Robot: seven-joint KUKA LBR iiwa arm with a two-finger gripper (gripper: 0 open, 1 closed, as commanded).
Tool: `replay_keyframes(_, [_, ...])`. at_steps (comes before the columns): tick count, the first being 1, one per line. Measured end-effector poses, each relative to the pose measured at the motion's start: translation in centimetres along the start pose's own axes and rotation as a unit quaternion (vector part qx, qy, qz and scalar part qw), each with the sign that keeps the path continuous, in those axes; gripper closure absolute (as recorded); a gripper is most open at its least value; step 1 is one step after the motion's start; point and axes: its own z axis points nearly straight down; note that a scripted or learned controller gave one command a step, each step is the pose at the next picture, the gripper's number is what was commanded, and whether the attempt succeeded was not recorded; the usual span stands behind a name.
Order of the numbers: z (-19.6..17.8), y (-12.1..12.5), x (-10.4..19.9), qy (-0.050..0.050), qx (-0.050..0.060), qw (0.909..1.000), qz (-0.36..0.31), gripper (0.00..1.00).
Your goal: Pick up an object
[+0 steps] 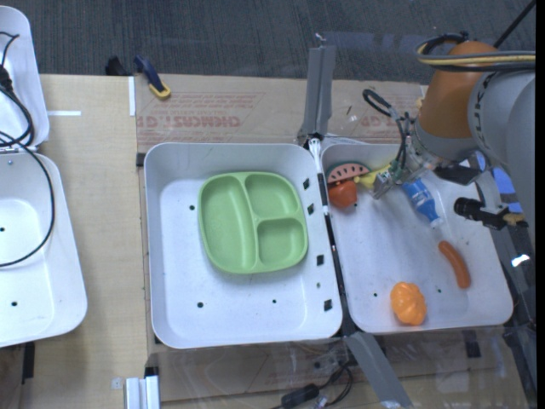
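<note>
Beside the tool (387, 180), grip state unclear, the blue bottle (421, 199) lies diagonally, cap toward lower right.

Divided plate (253, 221) sits in left bin (162, 254); right bin (375, 305) holds tomato (342, 194) and watermelon slice (347, 174) far-left, bottle (423, 201) behind sausage (456, 264), pumpkin (409, 303) nearest front.

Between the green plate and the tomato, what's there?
In the camera view, just the adjoining bin walls separate the green plate from the tomato.
</note>
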Motion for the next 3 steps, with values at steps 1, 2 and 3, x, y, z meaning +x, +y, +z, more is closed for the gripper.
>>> replay_keyframes(1, [-9.1,4.5,5.4,0.002,0.000,0.9961,0.088,1.00])
replay_keyframes(2, [-9.0,4.5,5.4,0.002,0.000,0.9961,0.088,0.00])
replay_keyframes(3, [-1.4,-1.2,0.7,0.002,0.002,0.9890,0.148,0.00])
